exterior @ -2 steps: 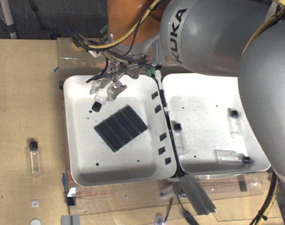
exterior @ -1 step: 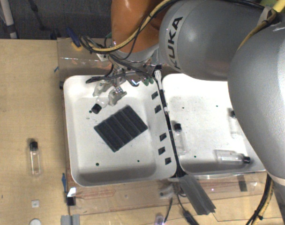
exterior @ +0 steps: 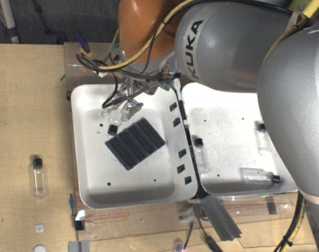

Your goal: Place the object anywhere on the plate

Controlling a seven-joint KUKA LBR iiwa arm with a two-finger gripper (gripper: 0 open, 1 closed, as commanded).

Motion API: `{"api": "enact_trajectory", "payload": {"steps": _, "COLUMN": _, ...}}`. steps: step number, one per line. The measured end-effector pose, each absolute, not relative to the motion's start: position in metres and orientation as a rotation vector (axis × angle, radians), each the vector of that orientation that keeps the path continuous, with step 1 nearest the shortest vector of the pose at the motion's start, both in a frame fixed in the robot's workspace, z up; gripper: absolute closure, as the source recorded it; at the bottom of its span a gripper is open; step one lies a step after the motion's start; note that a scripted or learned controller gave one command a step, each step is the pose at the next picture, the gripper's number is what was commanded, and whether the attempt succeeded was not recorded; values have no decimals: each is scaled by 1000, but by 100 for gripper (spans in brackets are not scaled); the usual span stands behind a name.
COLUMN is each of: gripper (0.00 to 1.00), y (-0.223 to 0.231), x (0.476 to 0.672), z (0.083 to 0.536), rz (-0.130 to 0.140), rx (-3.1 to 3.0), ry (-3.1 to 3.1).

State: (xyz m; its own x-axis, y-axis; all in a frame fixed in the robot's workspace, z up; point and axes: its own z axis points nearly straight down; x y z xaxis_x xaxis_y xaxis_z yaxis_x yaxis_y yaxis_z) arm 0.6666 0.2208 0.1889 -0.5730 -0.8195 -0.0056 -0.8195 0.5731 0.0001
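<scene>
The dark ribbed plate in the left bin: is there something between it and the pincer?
Nothing visible does. The pincer is just beyond the upper left corner of the dark ribbed plate in the left bin, with bare bin floor between them.

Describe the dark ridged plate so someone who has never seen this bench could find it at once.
Start at the left white bin. Near its middle lies a dark, flat, square plate with parallel ridges, turned at a slant to the bin walls. The gripper is just above its upper-left corner. It is the bin's largest dark thing; the clear vials lie in the right bin.
</scene>
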Motion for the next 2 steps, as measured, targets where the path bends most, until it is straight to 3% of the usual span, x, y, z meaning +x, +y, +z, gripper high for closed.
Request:
{"api": "enact_trajectory", "payload": {"steps": 1, "gripper": 100, "y": 210, "x": 668, "z": 200, "rz": 3, "rx": -640, "ry": 3071}}
{"api": "enact_trajectory", "payload": {"steps": 2, "gripper": 100, "y": 225, "x": 668, "z": 206, "rz": 4, "rx": -929, "ry": 2992}}
